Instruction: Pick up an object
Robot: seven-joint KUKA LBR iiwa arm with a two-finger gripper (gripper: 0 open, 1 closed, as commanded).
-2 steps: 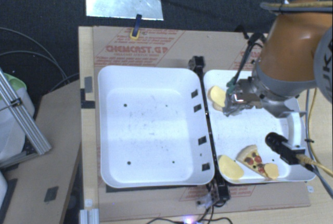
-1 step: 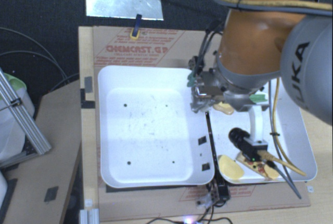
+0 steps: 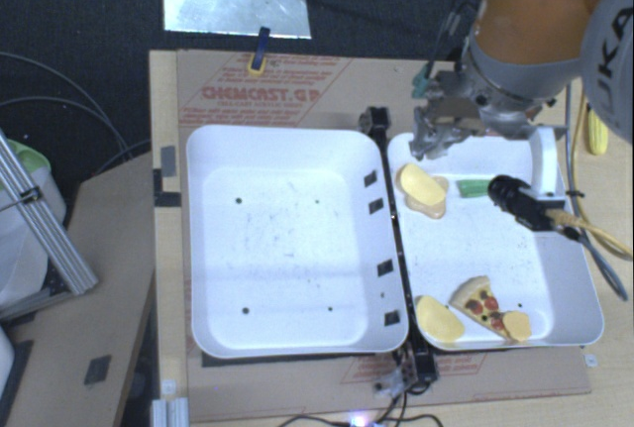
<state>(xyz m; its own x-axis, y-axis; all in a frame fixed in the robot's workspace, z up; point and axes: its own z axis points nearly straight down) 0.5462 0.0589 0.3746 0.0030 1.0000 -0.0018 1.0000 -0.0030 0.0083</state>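
"Pizza slice [image 3: 485, 302], with a yellow piece [image 3: 439, 319] on one side and a smaller yellow piece [image 3: 515, 324] on the other, lay along the near wall of the right bin [image 3: 580, 286]. Any hazard there?"

"Little: all three lay well apart from the gripper [image 3: 433, 146]. Farther back, the yellow lump [image 3: 421, 189] lay near the divider, a green piece [image 3: 474, 186] just beside it. The gripper hung close above the lump's far end; whether the claw stood wide or narrow could not be told."

"What might then have failed?"

"An off-centre descent could have clipped the lump's edge, tipping or shoving it against the bin wall, or nudged the green piece, and the claw could have closed on nothing. The left bin [image 3: 287, 247] played no part."
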